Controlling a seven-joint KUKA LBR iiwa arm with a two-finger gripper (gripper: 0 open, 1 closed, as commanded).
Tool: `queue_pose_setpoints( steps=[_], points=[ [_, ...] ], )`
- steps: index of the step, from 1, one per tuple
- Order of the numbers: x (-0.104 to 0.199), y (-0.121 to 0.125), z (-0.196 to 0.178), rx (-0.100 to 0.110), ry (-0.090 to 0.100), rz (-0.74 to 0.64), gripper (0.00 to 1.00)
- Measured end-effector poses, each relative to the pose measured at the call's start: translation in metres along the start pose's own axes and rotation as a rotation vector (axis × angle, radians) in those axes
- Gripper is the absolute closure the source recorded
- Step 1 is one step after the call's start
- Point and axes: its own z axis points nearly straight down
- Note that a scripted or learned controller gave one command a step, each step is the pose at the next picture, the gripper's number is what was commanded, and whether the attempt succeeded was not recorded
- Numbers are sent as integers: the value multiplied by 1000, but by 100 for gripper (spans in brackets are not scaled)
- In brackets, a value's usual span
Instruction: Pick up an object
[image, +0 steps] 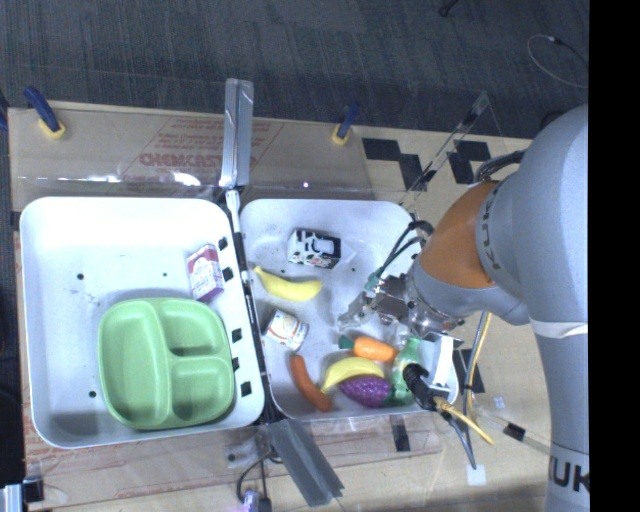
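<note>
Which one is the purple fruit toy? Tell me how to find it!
Look in the right bin, the one the grey arm reaches into, and go to its near edge. The purple grapes lie there, just under a yellow banana and an orange carrot. They are the one bumpy, dark purple thing in the pile.

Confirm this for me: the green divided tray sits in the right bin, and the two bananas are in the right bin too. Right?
Not quite. The camera view shows the green divided tray in the left bin, beside a small red packet. The two bananas are indeed in the right bin.
</note>
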Motion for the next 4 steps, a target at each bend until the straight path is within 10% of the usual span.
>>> queue_pose_setpoints(
  steps=[1,2,3,4],
  points=[
    [-17,-24,6,-19,1,13,0],
    [-17,-24,-3,-16,0,11,100],
    [-8,-24,-4,-11,12,-1,0],
    [52,4,-11,-2,-4,24,0]
  ],
)
